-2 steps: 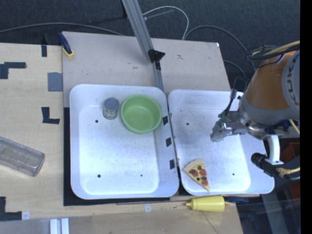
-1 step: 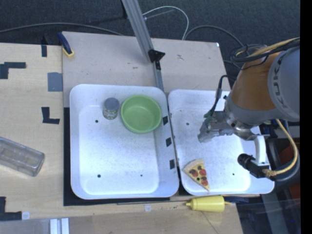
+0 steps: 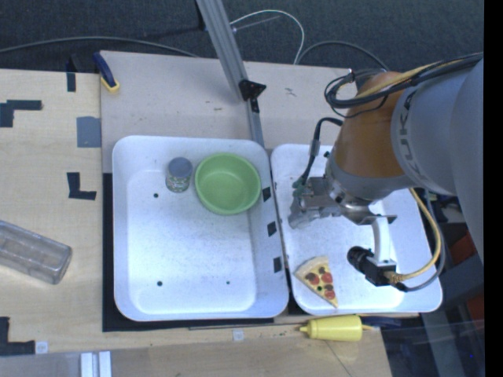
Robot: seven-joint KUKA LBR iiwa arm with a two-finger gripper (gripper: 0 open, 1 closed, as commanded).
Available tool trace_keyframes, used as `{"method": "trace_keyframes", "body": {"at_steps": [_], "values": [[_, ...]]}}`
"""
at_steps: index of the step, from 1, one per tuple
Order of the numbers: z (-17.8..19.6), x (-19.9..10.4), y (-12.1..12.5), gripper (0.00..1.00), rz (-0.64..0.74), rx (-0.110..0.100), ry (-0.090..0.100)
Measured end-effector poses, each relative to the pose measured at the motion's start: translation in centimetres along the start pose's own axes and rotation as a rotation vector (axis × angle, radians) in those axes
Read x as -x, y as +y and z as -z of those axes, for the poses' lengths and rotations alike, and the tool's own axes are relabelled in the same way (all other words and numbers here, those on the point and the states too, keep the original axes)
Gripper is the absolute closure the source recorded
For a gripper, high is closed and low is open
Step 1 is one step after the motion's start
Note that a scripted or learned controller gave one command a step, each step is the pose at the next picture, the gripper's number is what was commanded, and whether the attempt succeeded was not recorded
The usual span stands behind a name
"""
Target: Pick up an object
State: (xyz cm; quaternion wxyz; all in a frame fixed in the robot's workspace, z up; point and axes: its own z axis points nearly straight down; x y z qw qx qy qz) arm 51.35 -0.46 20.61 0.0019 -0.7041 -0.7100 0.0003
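Tool sits low in the right bin, near its left wall and about midway along it, seen from above under the wrist; how far open it is cannot be told from this angle, and nothing can be seen held in it. Arm comes in from the right, grey, with its orange band directly above the tool and covering much of the bin's upper half. Pizza slice lies flat on the same bin's floor, near the tool toward the front edge, point aimed at the front rim, clear of the tool. Left bin lies just beside the right one, rims touching. Green bowl stands upright in the left bin's back right corner. Small can with a grey top stands just beside the bowl on its left, very close; contact uncertain. Yellow bottle lies on its side on the worktop, just outside the right bin's front rim. Clear plastic container lies on the worktop well apart to the left of both bins.
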Motion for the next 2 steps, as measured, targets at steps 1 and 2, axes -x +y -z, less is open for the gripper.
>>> {"method": "trace_keyframes", "body": {"at_steps": [1, 2], "values": [[0.6, -5.5, -1.3, 1.00, 0.000, 0.000, 0.000], [1.3, -10.0, -0.3, 1.00, -0.001, 0.001, -0.001]]}}
